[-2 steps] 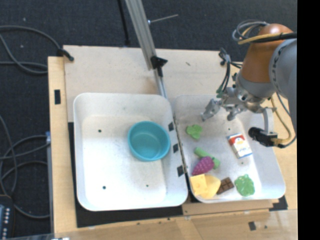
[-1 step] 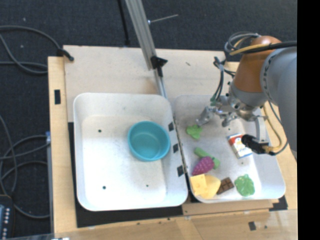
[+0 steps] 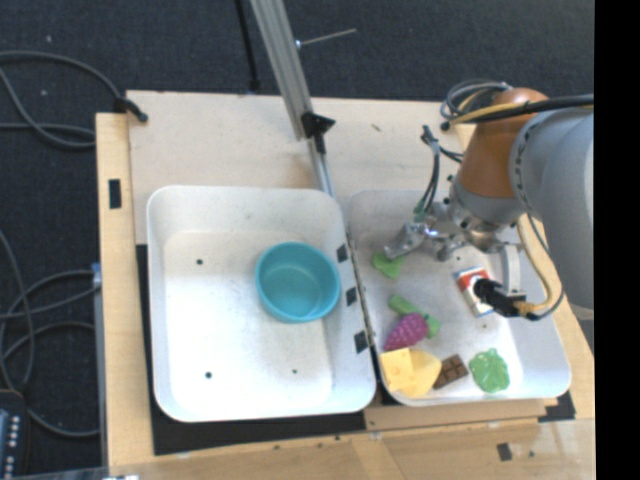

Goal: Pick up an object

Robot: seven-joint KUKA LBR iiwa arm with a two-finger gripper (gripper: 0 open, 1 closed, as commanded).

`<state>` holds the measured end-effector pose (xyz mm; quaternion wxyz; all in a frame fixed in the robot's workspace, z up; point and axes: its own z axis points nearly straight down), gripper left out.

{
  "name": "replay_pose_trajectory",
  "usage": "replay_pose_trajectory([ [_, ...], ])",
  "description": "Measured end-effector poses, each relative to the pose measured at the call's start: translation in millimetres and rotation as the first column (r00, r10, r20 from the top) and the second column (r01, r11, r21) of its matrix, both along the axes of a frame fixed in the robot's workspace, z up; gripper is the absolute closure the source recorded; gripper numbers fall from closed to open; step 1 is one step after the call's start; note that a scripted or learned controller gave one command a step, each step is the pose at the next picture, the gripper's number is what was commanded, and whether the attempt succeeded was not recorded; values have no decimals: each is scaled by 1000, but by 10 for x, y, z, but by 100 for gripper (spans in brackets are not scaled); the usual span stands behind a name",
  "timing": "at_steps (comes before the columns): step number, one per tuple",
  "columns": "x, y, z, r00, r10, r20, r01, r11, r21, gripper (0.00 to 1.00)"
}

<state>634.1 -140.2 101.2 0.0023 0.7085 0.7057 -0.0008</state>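
The arm [image 3: 520, 168] is seen reaching in from 3 o'clock, its orange band hung over the right bin [image 3: 545, 368]. The gripper [image 3: 408, 240] is found low over that bin's 10 o'clock corner, pointed toward the wall shared with the left bin [image 3: 180, 368]. Whether it is spread or closed is not to be made out at this angle, and nothing is seen held in it.

Just off its tip, at 7 o'clock from it, a small green piece [image 3: 386, 264] is lying on the bin floor, very close to the gripper, though contact cannot be judged. That is the nearest thing to be picked.

The rest of the right bin's load is spread along its near edge. A second green bit [image 3: 403, 305] is placed at 9 o'clock, with a purple grape bunch [image 3: 408, 331] right below it and touching it. A yellow wedge [image 3: 408, 371] is set at 7 o'clock, with a brown block [image 3: 452, 370] tucked against it at 6. A green leafy lump [image 3: 489, 369] sits at 5 o'clock, a little apart from the block.

In the left bin, a teal bowl [image 3: 297, 281] is standing upright, right of centre toward 3 o'clock — well apart from the gripper.
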Motion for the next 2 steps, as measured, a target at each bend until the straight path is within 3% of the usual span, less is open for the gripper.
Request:
replay_pose_trajectory([
  [1,10,-4,126,1000,-2,5,2,1000,1,100],
  [2,8,18,569,1000,2,3,-2,1000,5,100],
])
